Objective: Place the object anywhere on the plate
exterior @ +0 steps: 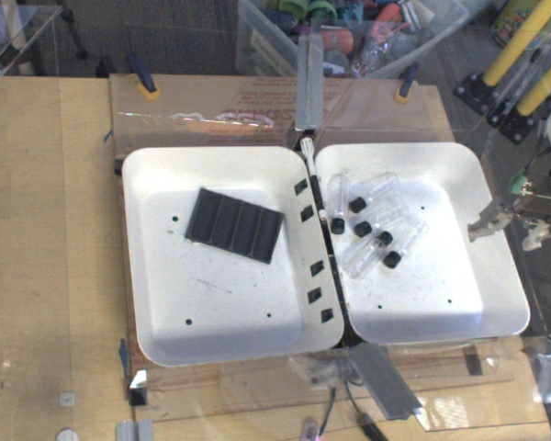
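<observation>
Black ridged plate [234,225] lies flat, long axis tilted down-right, left bin [156,329].

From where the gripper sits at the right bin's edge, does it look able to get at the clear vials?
Probably yes: the gripper hangs over the right bin, and nothing lies between it and the clear vials.

Pincer [485,228] at frame's right edge, arm mostly out of frame

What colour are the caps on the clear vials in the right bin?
Black. The camera view shows the dark caps on the clear vials in the right bin.
</observation>
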`<state>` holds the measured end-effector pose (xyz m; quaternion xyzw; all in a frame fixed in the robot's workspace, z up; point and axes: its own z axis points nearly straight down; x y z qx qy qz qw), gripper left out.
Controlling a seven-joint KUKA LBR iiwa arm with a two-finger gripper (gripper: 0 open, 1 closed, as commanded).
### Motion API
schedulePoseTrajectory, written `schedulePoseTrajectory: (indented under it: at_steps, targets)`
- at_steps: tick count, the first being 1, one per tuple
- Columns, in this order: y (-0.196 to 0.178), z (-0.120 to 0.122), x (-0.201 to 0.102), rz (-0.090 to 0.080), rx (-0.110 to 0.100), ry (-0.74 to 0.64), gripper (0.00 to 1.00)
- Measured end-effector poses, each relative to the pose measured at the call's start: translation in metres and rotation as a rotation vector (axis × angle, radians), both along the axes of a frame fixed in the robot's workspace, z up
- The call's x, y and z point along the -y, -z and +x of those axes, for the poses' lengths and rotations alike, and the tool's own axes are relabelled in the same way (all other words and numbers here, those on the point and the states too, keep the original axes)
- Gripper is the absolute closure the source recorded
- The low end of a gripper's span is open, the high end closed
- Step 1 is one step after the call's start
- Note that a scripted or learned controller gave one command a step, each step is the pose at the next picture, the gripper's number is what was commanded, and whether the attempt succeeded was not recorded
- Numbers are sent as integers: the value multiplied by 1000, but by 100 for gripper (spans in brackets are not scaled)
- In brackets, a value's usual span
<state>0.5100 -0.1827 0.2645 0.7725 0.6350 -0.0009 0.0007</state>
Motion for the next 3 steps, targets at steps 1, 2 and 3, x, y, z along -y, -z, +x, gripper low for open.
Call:
schedulePoseTrajectory:
  at_steps: [1, 2, 3]
  targets:
    - [-10, 1, 0, -1, 1, -2, 100]
    - [-10, 1, 0, -1, 0, -2, 0]
    - [-19, 1, 0, -3, 1, -4, 100]
